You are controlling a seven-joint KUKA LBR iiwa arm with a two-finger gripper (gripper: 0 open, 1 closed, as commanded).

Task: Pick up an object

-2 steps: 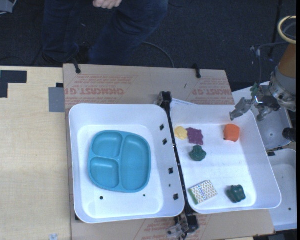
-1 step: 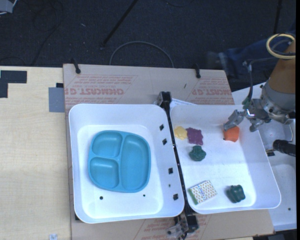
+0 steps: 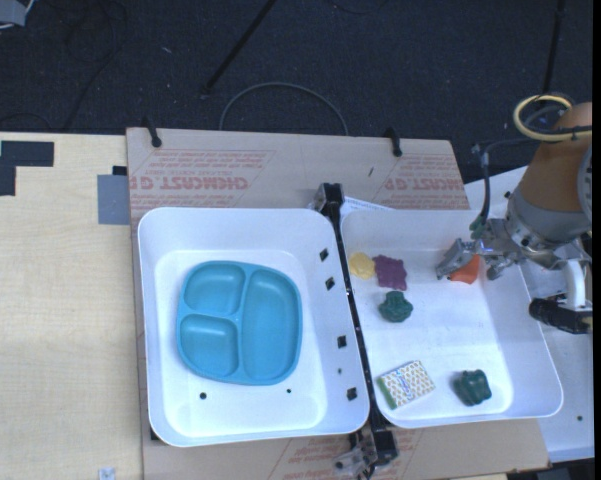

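The arm point(image 3: 555, 183) is reaching in from the right over the right-hand bin point(image 3: 525, 368), its gripper point(image 3: 467, 264) hanging near the bin's upper right corner. An orange object point(image 3: 465, 273) is showing right at the fingertips, partly hidden by them; whether the fingers are closing on it or merely sitting over it cannot be told.

The other candidates are lying loose on the bin floor, well apart from the gripper: a yellow piece point(image 3: 361, 264) touching a purple piece point(image 3: 390, 271), a dark green lump point(image 3: 396, 307) just below them, a patterned rectangular packet point(image 3: 405, 384) near the front edge, and another dark green object point(image 3: 471, 387) beside it.

The left-hand bin point(image 3: 160, 298) is bearing a blue divided plate point(image 3: 241, 322). Judging by the gripper's position, the orange object is likely the target.
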